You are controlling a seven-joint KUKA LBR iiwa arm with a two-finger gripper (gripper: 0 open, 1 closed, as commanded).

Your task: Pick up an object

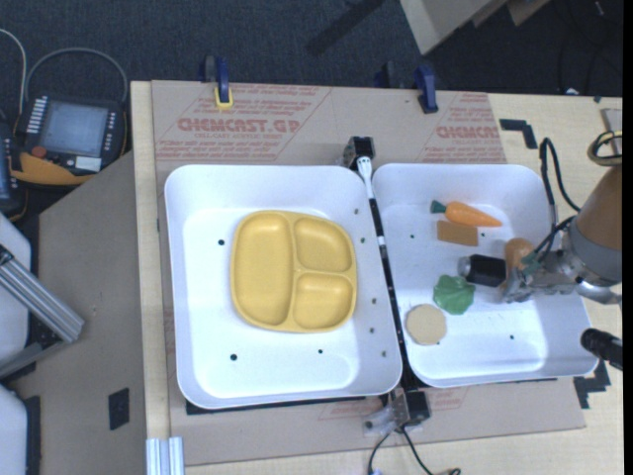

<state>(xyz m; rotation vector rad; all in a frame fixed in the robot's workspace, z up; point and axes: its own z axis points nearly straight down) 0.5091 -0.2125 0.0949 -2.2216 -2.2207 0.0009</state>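
Greenery first: the green leafy toy (453, 294) lies low in the right bin (495, 349), just beside the gripper (518, 285) at its nine o'clock, its bulk fairly round, while I cannot tell whether the gripper is open or closed.

Two bins (198, 349) (495, 356), one yellow plate (293, 270), one carrot (473, 214) — one tan disc (426, 325)

Bright, even overhead light pushes the left-hand bin (198, 364) and right-hand bin (495, 354) close to overexposure, leaving only faint shadows beneath their rims. A blown-out highlight burns at the top edge, the dark floor (247, 18) loses detail, and focus is slightly soft throughout.
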